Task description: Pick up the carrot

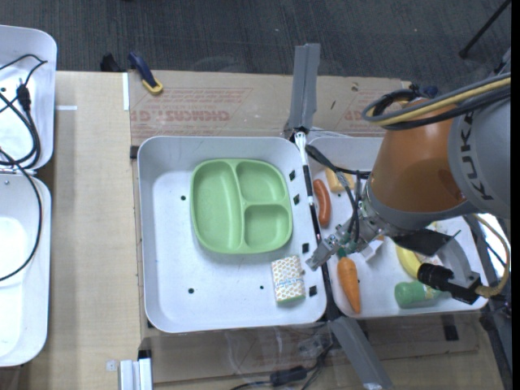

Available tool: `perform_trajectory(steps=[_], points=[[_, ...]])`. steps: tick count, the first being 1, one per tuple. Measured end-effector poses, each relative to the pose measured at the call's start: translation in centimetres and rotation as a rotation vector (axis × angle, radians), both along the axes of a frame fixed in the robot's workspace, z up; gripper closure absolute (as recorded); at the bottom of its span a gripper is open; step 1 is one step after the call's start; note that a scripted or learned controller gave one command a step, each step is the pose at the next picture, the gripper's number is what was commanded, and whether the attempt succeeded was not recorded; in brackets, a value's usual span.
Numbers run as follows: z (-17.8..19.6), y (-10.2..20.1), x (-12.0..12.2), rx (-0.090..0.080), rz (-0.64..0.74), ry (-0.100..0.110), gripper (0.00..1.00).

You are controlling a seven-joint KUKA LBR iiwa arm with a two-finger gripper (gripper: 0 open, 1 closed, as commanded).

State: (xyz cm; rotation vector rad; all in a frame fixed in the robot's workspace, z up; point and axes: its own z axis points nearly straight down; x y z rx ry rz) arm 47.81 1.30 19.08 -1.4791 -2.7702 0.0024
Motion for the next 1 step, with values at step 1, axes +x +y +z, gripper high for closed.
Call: perform_trajectory(steps=[1], points=[[-0.02,-1.65,0.0,0.0,0.073,0.0,0.0]])
